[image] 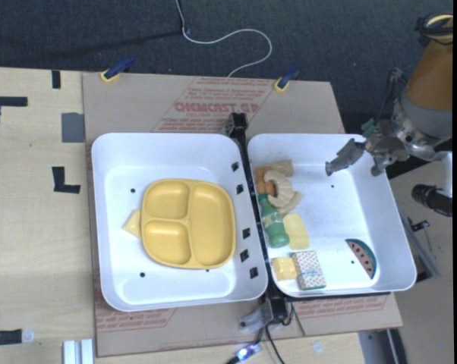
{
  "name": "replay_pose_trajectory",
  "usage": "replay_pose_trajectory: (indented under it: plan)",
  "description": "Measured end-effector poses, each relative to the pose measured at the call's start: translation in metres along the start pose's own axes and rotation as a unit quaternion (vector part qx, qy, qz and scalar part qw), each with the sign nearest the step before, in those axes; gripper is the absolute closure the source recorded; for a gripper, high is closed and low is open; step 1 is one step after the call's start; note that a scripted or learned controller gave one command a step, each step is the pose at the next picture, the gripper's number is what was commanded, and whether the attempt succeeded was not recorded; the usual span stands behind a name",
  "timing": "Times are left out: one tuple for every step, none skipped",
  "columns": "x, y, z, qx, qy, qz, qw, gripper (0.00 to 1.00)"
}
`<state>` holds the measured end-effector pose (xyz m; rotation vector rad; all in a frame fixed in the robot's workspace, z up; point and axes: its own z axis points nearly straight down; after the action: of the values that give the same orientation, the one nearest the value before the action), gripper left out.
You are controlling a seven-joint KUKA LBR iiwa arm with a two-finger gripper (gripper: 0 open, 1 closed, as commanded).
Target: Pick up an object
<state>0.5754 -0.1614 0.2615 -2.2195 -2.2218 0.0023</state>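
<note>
Two white bins [115, 226] sit side by side on a cardboard sheet [206, 105]. Blue-and-yellow clamps [116, 69] pin its far edge, and a white cable [236, 40] loops beyond it.

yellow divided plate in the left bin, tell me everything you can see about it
The yellow divided plate is a rounded-square dish that looks like smooth plastic, split by raised ridges into three compartments: two at its upper side and one wide one along its lower side. It lies flat, right side up and turned slightly askew, near the middle of the left bin. A pale yellow wedge pokes out from under its left edge. Its compartments hold nothing.
</note>
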Motion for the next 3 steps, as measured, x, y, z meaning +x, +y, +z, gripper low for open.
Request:
replay_pose_trajectory:
  plan:
    - [-0.004, -0.002, 0.045, 0.002, 0.000, 0.000, 1.0000, 0.00]
    - [-0.001, -0.013, 0.096, 0.003, 0.000, 0.000, 1.0000, 0.00]
    - [-0.011, -0.013, 0.149, 0.003, 0.000, 0.000, 1.0000, 0.00]
